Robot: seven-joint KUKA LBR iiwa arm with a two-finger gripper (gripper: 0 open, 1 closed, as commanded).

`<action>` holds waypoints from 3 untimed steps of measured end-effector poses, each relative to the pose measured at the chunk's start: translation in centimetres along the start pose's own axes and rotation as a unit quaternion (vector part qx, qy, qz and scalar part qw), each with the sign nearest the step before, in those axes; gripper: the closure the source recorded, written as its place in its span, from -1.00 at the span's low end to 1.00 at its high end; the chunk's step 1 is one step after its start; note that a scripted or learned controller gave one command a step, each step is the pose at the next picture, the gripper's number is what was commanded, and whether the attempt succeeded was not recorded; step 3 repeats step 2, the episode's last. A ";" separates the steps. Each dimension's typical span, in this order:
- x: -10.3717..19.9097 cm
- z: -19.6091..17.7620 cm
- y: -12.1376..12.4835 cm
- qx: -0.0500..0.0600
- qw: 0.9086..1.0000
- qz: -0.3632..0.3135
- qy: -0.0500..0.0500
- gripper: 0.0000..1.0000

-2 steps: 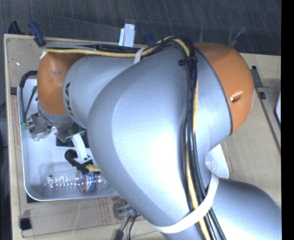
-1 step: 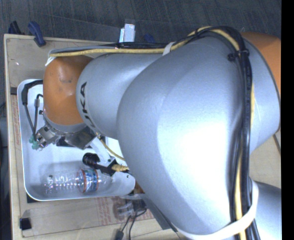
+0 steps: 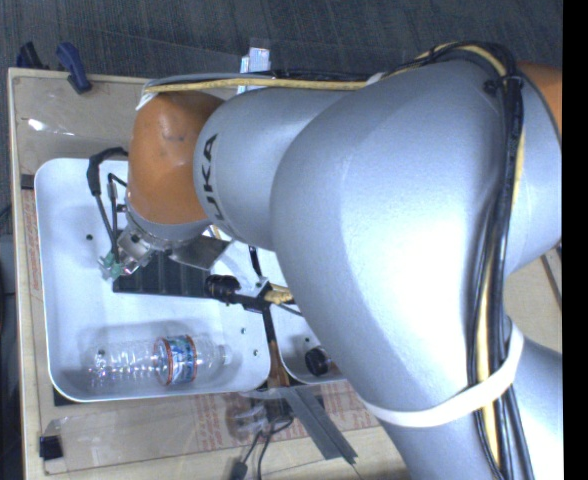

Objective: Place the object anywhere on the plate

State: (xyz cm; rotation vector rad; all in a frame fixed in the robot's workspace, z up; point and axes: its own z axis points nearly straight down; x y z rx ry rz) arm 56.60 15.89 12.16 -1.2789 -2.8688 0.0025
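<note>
In left bin [image 3: 54,268], clear plastic bottle [image 3: 159,360], lying flat

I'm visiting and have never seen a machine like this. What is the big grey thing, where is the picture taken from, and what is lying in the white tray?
The big grey shape is a robot arm with an orange band near its wrist. It reaches in from the right and hides much of the bench. The picture comes from a single camera fixed above, looking down at a slant. Under the arm sits a shallow white bin, and a clear plastic bottle with a coloured label lies on its side near the bin's front edge. The arm's gripper hangs over the bin, apart from the bottle. Whether it holds anything is too hidden to tell.
</note>
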 end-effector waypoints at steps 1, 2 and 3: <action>-8.0 -7.1 -1.5 -0.001 0.999 0.035 0.000 1.00; -4.5 -13.2 -2.9 -0.001 0.980 0.197 0.000 1.00; -4.5 -13.2 -2.9 -0.001 0.980 0.197 0.000 1.00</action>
